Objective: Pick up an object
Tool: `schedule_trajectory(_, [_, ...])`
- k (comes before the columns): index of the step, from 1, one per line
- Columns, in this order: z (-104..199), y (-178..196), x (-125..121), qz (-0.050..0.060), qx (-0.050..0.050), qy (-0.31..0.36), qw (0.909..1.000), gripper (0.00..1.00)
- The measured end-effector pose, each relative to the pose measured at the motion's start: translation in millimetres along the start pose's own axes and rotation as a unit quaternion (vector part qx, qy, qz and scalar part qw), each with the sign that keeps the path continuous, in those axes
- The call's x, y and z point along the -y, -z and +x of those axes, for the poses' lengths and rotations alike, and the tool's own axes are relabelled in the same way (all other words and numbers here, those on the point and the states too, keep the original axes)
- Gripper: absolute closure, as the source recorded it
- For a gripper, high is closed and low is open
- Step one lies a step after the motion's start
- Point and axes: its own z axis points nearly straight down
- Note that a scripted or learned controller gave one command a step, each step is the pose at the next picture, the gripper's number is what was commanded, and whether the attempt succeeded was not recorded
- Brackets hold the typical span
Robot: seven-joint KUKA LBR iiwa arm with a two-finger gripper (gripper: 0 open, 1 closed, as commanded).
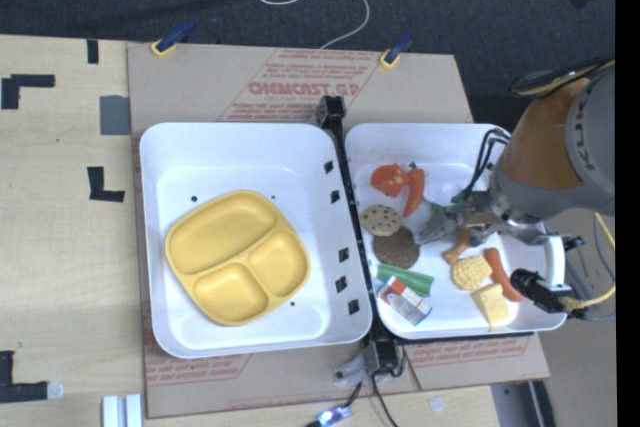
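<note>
The right bin point(436, 137) holds several toy foods. A red tomato piece point(394, 180) lies at its back left, with a tan cookie point(380, 219) and a dark brown cookie point(397, 250) in front of it. A green strip point(406, 278) and a small carton point(405, 301) sit at the front left. A round yellow cracker point(467, 272), an orange sausage point(501, 274) and a pale cheese block point(490, 304) lie at the front right. My gripper point(447, 223) is low in the bin's middle, just right of the cookies, beside a small orange piece point(459, 246).
The left bin point(160, 150) carries a yellow divided plate point(236, 256). The grey arm with its orange band point(545, 145) reaches in over the right bin's right wall. A black divider point(345, 205) runs between the bins. A white cable point(310, 0) lies behind.
</note>
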Motion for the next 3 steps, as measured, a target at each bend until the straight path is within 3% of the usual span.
schedule_trajectory(1, [0.0,-23.8,-2.6,-0.006,0.001,0.000,1.0000,0.00])
schedule_trajectory(2, [1.0,-12.2,-4.7,-0.009,0.001,0.001,1.0000,1.00])
schedule_trajectory(3, [-4.1,35.1,2.5,-0.004,0.001,-0.001,1.0000,1.00])
